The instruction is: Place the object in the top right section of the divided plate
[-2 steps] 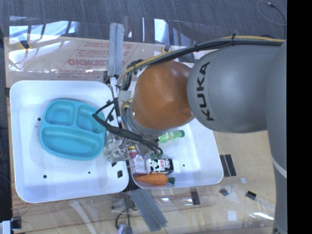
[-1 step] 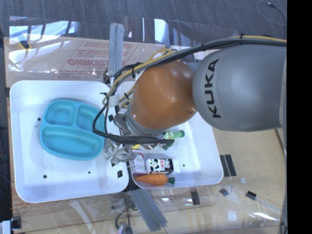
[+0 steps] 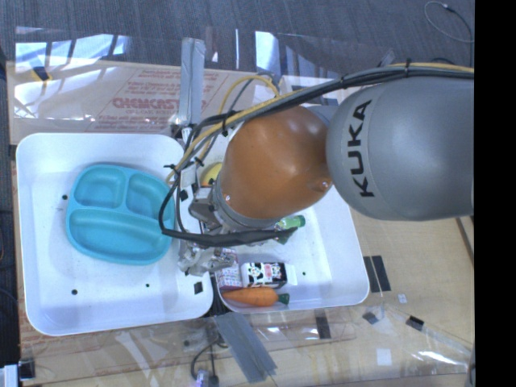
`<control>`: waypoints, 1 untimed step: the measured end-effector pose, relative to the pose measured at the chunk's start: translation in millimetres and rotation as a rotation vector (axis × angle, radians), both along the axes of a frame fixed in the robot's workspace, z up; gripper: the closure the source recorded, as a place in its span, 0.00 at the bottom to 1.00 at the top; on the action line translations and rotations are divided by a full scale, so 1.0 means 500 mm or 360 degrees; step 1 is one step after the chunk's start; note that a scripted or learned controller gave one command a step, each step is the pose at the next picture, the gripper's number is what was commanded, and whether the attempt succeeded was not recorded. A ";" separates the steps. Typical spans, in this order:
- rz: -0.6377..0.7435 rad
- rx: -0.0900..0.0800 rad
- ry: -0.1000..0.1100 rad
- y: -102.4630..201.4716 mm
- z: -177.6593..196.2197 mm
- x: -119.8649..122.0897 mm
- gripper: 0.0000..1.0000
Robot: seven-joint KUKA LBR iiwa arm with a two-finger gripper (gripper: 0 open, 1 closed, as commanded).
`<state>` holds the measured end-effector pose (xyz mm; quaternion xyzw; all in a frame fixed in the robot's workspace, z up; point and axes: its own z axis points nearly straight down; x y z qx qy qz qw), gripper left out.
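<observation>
Over the right white bin (image 3: 343, 248) the pincer (image 3: 211, 258) hangs low beneath the orange wrist — whether it is released or clenched I cannot tell. Just beside it lie an orange carrot (image 3: 251, 297) and a cow-printed carton (image 3: 263, 274), likely candidates; the blue three-section plastic plate (image 3: 113, 212) waits in the left bin.

The grey arm (image 3: 403, 147) reaches in from the right — its orange band (image 3: 270, 164) bent steeply downward.

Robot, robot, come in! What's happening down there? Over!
Arm low over right bin. Carrot and milk carton lying there. Blue divided plate waiting in left bin.
</observation>
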<state>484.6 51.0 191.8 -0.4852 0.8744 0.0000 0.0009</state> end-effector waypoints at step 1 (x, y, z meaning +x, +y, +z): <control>0.0158 0.0001 -0.0002 0.020 0.017 0.110 1.00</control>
